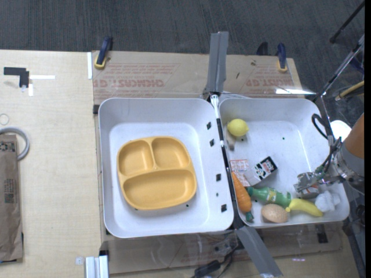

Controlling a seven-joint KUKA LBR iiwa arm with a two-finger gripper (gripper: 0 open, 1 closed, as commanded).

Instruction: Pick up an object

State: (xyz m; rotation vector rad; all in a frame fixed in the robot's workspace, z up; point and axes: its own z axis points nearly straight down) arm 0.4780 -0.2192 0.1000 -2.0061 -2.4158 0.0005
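The right bin [272, 110] holds a yellow lemon [237, 127] near its back left and a small black-and-white box [265, 168] in the middle. Beside the box lies a red-and-white packet [239, 167]. Along the front lie an orange carrot [242, 194], a green vegetable [271, 196], a tan potato-like piece [274, 214] and a yellow banana [305, 207]. My gripper [308, 185] hangs low at the bin's right side, just above the banana and right of the green vegetable. Nothing is visibly held in it.
The left bin [110, 155] carries a yellow divided plate [156, 171]. A white crumpled piece [330, 201] lies in the right bin's front right corner. Cardboard [156, 74] with blue clamps lines the back. A brown bag [8, 196] lies at the far left.
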